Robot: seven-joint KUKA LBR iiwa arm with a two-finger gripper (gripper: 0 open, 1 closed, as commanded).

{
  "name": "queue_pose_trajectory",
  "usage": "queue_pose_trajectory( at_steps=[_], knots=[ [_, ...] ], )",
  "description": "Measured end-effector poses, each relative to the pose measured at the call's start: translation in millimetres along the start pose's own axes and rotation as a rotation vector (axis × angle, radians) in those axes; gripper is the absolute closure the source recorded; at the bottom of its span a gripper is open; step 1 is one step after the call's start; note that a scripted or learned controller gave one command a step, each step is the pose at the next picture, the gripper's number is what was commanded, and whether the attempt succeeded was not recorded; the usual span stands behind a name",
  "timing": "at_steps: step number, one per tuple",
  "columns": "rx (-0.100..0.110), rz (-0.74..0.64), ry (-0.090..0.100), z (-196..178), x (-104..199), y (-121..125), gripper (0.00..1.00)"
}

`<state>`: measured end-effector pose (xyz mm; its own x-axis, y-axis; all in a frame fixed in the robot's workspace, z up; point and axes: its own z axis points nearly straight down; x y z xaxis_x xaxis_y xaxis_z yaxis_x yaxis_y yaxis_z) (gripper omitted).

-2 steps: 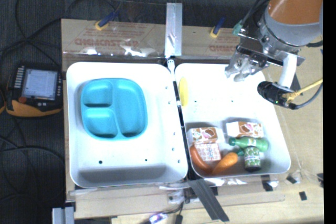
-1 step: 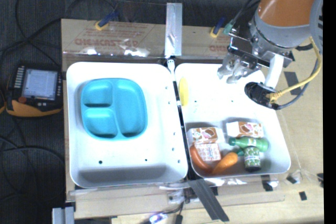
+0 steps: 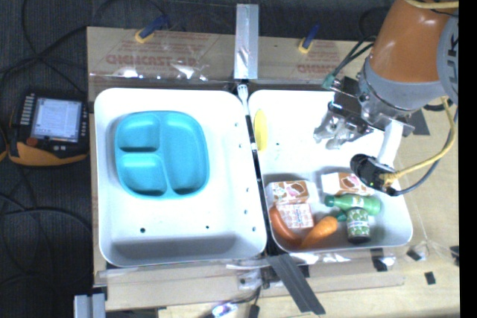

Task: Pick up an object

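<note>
- My fingers (image 3: 339,132) hang over the upper middle of the right bin (image 3: 298,109), above bare white floor; nothing sits between them. How far they are spread cannot be told.
- The objects lie in a cluster at the near end of this bin, toward the front edge from my fingers and apart from them.
- Cluster contents: a carton (image 3: 289,191) and a second carton (image 3: 297,216), a sausage (image 3: 282,229), a carrot (image 3: 322,231), a green bottle (image 3: 356,205), a dark green jar (image 3: 358,226), and a packet (image 3: 343,181).
- A yellow piece (image 3: 260,127) lies against the bin's left wall, level with my fingers.
- The left bin (image 3: 119,227) holds a blue tray (image 3: 160,153).
</note>
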<state>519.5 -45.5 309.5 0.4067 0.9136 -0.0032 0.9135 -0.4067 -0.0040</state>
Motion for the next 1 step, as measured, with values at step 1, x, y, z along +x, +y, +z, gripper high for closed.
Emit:
queue_pose_trajectory(
  at_steps=[1],
  knots=[
    [0.003,0.543,-0.001,37.0,-19.0,-26.8,1.00]
  ],
)
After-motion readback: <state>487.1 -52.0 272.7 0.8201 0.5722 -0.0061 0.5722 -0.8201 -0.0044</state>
